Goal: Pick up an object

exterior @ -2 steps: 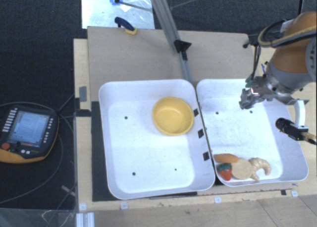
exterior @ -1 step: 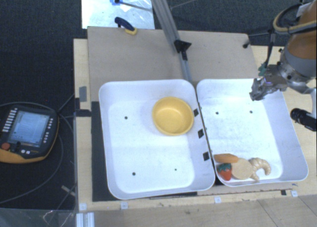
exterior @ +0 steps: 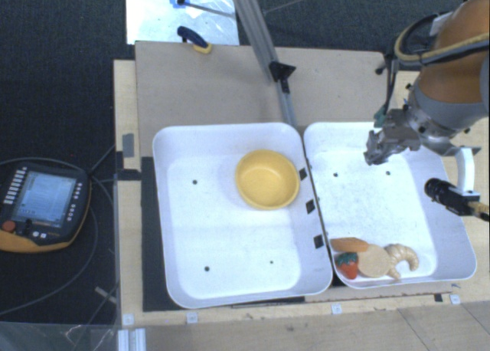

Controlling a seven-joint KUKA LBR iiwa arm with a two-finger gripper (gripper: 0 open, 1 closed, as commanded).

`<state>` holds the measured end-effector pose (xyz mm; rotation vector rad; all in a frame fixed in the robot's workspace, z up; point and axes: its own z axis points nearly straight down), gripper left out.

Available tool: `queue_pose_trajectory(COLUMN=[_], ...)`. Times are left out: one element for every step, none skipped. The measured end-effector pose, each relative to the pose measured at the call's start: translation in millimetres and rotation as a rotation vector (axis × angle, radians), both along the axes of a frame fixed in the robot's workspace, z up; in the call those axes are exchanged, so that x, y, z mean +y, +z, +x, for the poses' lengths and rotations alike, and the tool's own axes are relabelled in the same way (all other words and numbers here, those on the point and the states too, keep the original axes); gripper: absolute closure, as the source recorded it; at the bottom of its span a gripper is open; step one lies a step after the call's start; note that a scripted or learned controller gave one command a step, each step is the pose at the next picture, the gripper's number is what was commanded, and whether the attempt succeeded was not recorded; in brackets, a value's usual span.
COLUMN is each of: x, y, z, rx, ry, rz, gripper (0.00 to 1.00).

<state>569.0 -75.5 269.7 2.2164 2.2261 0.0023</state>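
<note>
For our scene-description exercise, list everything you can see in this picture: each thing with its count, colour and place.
bins: 2, white, side by side on the bench, left bin, right bin
bowl: 1, yellow, left bin, far right part
toy food pile: several pieces, orange, red, tan, near edge of the right bin
control pendant: 1, grey and orange, floor at left
clamp: 1, blue and yellow, bench's far edge
arm: 1, grey and orange, right
gripper: 1, dark, over the right bin
</note>
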Motion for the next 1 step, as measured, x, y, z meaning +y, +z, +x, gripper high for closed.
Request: queue_pose_trajectory(x=[42.0], y=[-4.5], z=[-17.2], rx=[0.001], ry=[0.0], rz=[0.0], gripper=[1.0])
